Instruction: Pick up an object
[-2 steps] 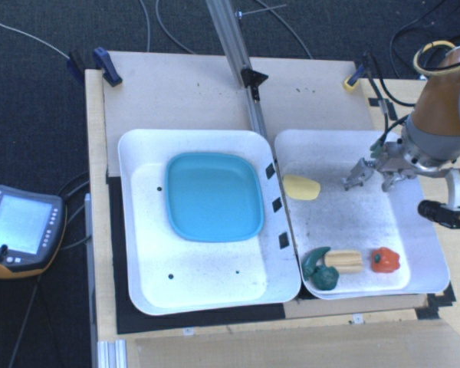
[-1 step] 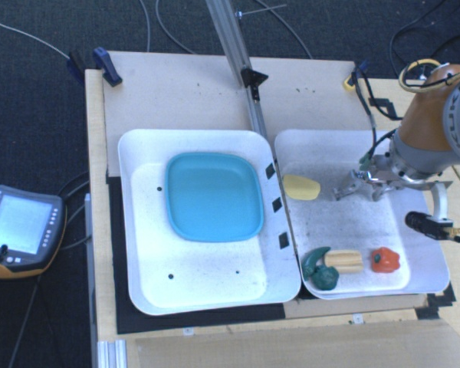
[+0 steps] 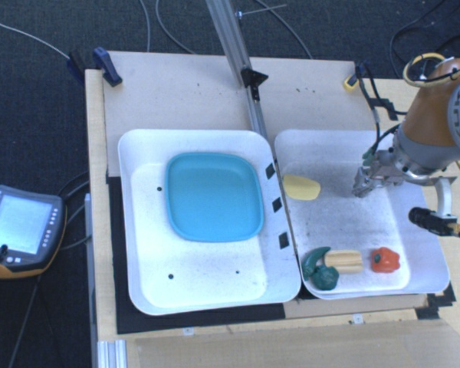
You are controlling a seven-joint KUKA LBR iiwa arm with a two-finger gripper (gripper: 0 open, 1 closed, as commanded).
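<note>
The end effector (image 3: 366,181) hangs over the right bin (image 3: 345,228), toward its far right part, with the grey arm and its orange band (image 3: 433,113) reaching in from the right edge. Its tips point down over bare, speckled bin floor, and from this slant I cannot tell how it is set, nor whether the tips meet the floor. Nothing shows gripped there.

Just left of it, near the bin's left wall, lies a pale yellow object (image 3: 301,187), apart from the tips. Along the near wall sit three more: a dark green object (image 3: 320,267) at the left, a tan block (image 3: 343,261) touching it, and a red object (image 3: 384,260) just right of the block.

The left bin (image 3: 138,228) carries a blue square plate (image 3: 215,196) in its middle.

The arm's upper body is cut off at the right edge. A black cable fitting (image 3: 433,220) juts over the right bin's right rim. A metal pole (image 3: 230,33) slants across the worktop (image 3: 176,90) on the far side, and a handheld pendant (image 3: 19,228) rests off to the left.
</note>
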